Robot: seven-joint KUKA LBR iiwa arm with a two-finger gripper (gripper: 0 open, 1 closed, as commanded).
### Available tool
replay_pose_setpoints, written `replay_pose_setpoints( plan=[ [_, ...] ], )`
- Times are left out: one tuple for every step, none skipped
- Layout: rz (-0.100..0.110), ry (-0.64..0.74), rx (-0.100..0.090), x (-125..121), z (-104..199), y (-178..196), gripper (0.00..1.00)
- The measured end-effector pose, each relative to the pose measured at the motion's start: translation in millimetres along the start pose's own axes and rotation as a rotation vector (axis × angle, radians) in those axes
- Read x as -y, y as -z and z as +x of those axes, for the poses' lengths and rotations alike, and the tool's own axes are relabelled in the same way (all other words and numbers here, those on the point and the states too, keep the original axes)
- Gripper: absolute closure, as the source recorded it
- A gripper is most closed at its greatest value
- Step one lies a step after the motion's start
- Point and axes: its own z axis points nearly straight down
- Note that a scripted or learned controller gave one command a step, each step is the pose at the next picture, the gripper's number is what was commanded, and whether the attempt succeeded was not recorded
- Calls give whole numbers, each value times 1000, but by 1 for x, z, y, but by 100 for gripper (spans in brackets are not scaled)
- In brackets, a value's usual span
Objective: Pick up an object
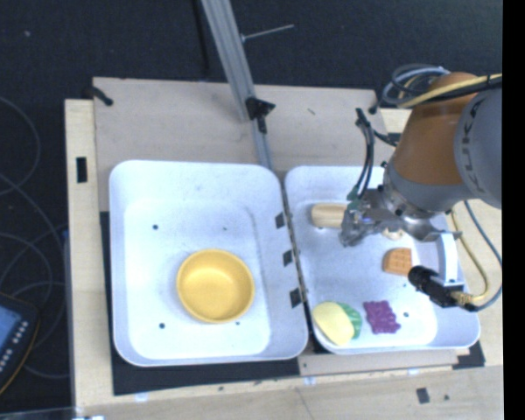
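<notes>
The workstation is a pale wooden bench (184, 121) set on a dark floor (87, 24). Loose cables (9, 173) lie on the floor at 9 o'clock, and a device with a blue screen (0, 339) sits at 8 o'clock. A grey metal strut (232, 55) rises from bench centre toward 12 o'clock.

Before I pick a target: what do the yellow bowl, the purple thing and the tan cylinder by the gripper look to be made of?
Yellow bowl: probably moulded plastic, smooth, uniform colour with a soft sheen. Purple thing: lumpy, matte, like a plastic or rubber toy grape bunch; too small to be sure. Tan cylinder: pale, matte, possibly wood or plastic, partly hidden by the gripper.
</notes>
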Motion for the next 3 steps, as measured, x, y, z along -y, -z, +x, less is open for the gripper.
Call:
replay_pose_setpoints(
  plan=[
    [-1, 1, -1, -13, 53, 18, 100],
    [1, 1, -1, -17, 111, 17, 100],
    [1, 1, -1, -29, 164, 14, 100]
  ],
)
